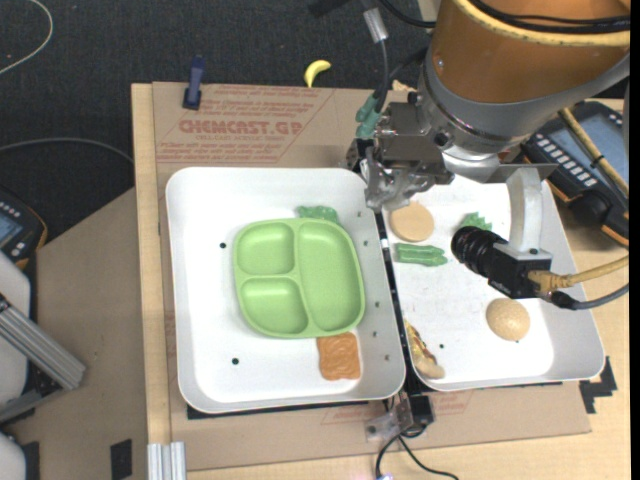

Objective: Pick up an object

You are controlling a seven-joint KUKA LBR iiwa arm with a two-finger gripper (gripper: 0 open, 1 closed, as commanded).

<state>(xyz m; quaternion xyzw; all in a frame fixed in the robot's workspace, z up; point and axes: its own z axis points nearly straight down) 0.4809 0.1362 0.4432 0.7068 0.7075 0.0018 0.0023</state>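
Jaws [385, 196] above round cookie [411, 222]

One fixed camera looks down at a slant on both white bins [190, 268], the arm [530, 38] looming close at right.

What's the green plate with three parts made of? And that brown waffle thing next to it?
The green plate looks like molded plastic: one even colour, smooth rounded edges, a soft matte sheen. The waffle is probably toy food, plastic or rubber: its orange-brown surface looks uniform, with a pressed grid, though the view is too small to be sure. Both lie in the left white bin.
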